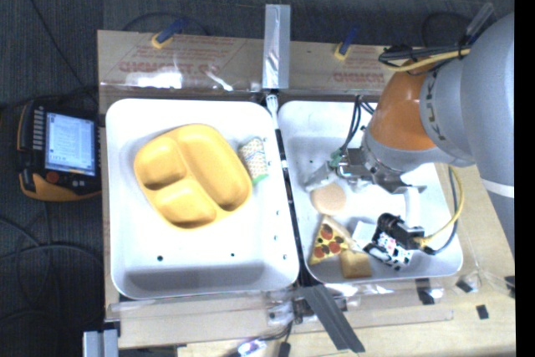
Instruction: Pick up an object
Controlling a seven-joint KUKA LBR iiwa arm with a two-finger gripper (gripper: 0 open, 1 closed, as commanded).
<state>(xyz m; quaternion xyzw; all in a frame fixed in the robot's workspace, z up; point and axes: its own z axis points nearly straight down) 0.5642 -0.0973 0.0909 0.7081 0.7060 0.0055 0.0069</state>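
Observation:
In the right bin (305, 130) lie a tan round piece (328, 198), a toy pizza slice (331, 239), a brown bread-like piece (355, 265) and a small black-and-white toy (391, 244). My gripper (321, 175) reaches in from the right, low over the bin's left half, just above the tan round piece as the camera sees it. The grey wrist and orange band (403, 109) hide much of the bin's middle. I cannot make out whether anything is held.
The left bin (125, 255) holds a yellow divided plate (192, 174) and a small corn-like piece (254, 156) by its right wall. A divider ridge (286, 180) runs between the bins. A handheld screen (67, 148) lies off the bench to the left.

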